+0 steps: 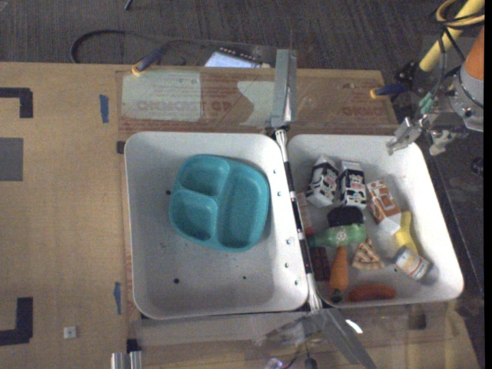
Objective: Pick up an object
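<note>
The candidate objects lie in the right-hand shallow white bin [442,229]. Two small black-and-white cow-print cartons [325,181] and [353,185] stand side by side near its upper left. Just right of them lies a small orange-and-white box [382,198]. Below the cartons sits a dark rounded item [345,216], touching a green toy vegetable [341,237]. An orange toy carrot [339,268] lies lengthwise below that, beside a triangular pizza-slice toy [368,254]. A red sausage-shaped toy [372,291] rests along the lower wall. A yellow banana-shaped toy [404,232] and a small jar with a pale lid [412,264] lie toward the right wall. The two-finger gripper [415,133] hangs over the bin's upper right corner, well apart from every item; whether it is open or closed cannot be determined. The left-hand shallow white bin [146,229] holds a teal plastic divided plate [221,201].
</note>
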Available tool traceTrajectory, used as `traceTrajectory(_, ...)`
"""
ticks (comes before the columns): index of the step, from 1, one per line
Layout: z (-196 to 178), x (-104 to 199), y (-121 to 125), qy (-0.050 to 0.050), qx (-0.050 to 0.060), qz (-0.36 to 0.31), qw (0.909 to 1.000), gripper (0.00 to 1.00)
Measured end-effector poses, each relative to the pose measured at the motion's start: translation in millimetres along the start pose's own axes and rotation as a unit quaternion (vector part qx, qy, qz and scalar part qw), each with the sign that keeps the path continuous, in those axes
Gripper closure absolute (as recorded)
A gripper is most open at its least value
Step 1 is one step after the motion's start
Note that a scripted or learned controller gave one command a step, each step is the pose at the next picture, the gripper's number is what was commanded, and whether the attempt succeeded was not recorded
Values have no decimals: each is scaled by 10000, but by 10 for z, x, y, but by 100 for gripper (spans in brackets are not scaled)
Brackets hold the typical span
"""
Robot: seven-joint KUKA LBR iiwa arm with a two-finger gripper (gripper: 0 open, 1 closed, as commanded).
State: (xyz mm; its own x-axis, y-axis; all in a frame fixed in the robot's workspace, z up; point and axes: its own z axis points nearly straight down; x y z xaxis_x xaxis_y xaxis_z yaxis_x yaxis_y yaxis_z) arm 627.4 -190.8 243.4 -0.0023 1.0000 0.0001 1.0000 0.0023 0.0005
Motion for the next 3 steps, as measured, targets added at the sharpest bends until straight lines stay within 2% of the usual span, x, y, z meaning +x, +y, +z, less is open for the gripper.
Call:
traceTrajectory(1,1260,584,-567,-37,-173,-104,9998,0)
traceTrajectory(2,1370,224,-383,-33,-211,-165,9996,0)
traceTrajectory(3,1373,126,-348,-31,-209,-145,9997,0)
